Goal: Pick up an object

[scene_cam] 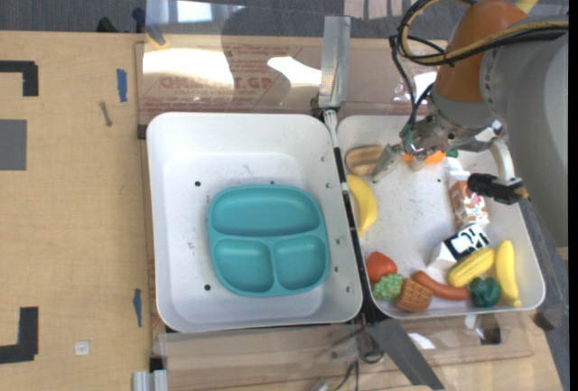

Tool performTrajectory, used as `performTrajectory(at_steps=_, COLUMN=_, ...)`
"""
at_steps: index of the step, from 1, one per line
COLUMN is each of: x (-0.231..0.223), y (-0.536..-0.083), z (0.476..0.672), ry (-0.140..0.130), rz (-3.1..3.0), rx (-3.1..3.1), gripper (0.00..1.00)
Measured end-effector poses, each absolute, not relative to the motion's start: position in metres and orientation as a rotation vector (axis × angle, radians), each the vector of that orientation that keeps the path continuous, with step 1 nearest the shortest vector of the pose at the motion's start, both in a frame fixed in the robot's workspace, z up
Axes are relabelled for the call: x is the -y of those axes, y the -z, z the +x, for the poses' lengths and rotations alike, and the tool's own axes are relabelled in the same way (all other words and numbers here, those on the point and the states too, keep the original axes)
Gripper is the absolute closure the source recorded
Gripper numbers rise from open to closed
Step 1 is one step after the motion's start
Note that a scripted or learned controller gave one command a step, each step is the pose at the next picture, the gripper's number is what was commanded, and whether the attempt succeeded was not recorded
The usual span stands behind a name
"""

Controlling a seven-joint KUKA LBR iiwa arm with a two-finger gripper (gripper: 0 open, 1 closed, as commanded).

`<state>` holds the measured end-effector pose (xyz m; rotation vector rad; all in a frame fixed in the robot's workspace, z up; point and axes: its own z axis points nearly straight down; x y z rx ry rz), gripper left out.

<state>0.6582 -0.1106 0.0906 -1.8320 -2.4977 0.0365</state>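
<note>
Reaching in from the right, the grey arm with its orange band (483, 37) is seen above the far part of the right bin (533, 285). The gripper (411, 154) hangs low over that bin's far-left corner, just beside a tan bread-like piece (363, 158); a small orange item (424, 158) is seen right at the fingertips, but whether it is clamped between them cannot be told — the fingers' spacing is too blurred to judge.

Toy food is scattered through the right bin. A yellow banana (365, 201) lies along the left wall, near the divider. Along the near edge a red tomato (380, 265), a green broccoli piece (388, 286), a waffle-like piece (414, 295) and a red sausage (442, 286) are grouped closely. Toward the near-right corner, yellow pieces (506, 270) and a dark green item (485, 291) are found, with a black-and-white box (465, 242) just behind them.

In the left bin (172, 200) a teal divided tray (267, 237) rests flat, three compartments showing.
</note>
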Motion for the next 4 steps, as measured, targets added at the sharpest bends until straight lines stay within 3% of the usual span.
performTrajectory(at_steps=1, x=0.114, y=-0.102, z=0.661, ry=-0.04, rz=-1.835, rx=2.524, gripper=1.0)
performTrajectory(at_steps=2, x=0.078, y=-0.258, z=0.67, ry=0.015, rz=-1.969, rx=2.466, gripper=1.0)
performTrajectory(at_steps=3, x=0.079, y=-0.249, z=0.667, ry=0.0, rz=-1.965, rx=2.455, gripper=0.0)
performTrajectory(at_steps=4, x=0.124, y=-0.114, z=0.648, ry=-0.011, rz=-1.858, rx=2.522, gripper=0.0)
